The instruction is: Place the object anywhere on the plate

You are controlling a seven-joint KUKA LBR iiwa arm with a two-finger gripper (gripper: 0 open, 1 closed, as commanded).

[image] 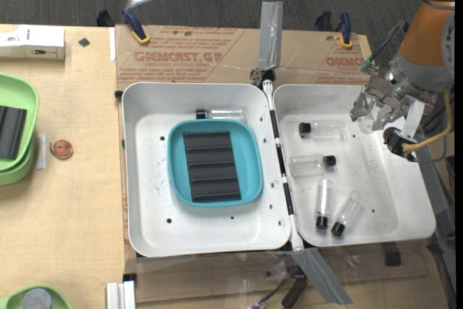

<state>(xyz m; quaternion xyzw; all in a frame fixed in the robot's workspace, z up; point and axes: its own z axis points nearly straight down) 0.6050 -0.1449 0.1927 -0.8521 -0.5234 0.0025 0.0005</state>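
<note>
teal plate (215, 164) is sitting mid left bin (145, 177) as the drop target, already carrying a black ridged block (211, 166). clear vials (321, 203) are lying loose in the right bin (383, 221), ready for picking. pincer (376, 111) is hovering over that bin's far right corner, can't tell its state; nearest vial (318, 129) is lying just left of it.

Robotics lab: clamped cardboard (239, 54), white bins (137, 177), clear vials (322, 202).
</note>
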